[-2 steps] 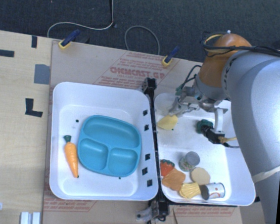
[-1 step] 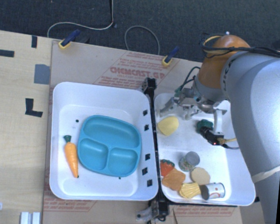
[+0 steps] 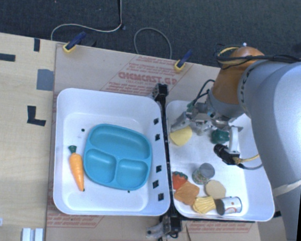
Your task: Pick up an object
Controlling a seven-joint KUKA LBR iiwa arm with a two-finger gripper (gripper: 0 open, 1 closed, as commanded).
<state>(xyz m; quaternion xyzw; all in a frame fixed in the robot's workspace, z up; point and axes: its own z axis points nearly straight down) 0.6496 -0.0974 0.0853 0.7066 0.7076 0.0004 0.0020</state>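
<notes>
In the left bin (image 3: 63,135) we see a carrot (image 3: 76,171) beside a blue tray (image 3: 118,156). In the right bin (image 3: 256,179), a yellow lemon (image 3: 181,136) lies just left of and below our pincer (image 3: 201,121); whether the pincer is open we cannot tell.

Bulky grey arm (image 3: 279,115); orange band (image 3: 230,80); black cable (image 3: 232,157).

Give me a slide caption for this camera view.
KUKA arm's gripper over a yellow object in the right bin; blue tray and carrot left.
</notes>
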